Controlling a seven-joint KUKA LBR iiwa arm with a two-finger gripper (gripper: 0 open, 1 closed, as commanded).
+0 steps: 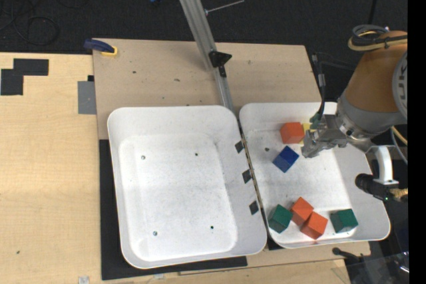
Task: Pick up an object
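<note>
Start at the near edge of the shallow white plastic right bin (373, 226): there you have a dark green cube (280, 217), two orange-red cubes touching each other (307, 216) and a second green cube (344, 220) toward the near right corner. Further in, a small blue cube (285, 159) sits tilted near the bin's left wall, and beyond it an orange cube (291, 132) lies toward the far edge, with a sliver of something yellow (307, 126) just beside it. The two-finger gripper (314, 145) hangs low just to the right of the orange cube and near the blue one; you cannot tell from this angle what its grasp is doing, and nothing is visibly carried. Judge this as the approach or descent stage, with the pick not yet made. The next move calls for centring over one cube, likely the orange or the blue, and coming down squarely so it does not skid away.

The shallow white left bin (133, 143) lies beside it on the pale wooden bench (46, 163). At the far edge an aluminium rail (196, 16) slants upward, a blue-and-yellow clamp (100, 46) grips the corner, and behind is dark floor with cables
</note>
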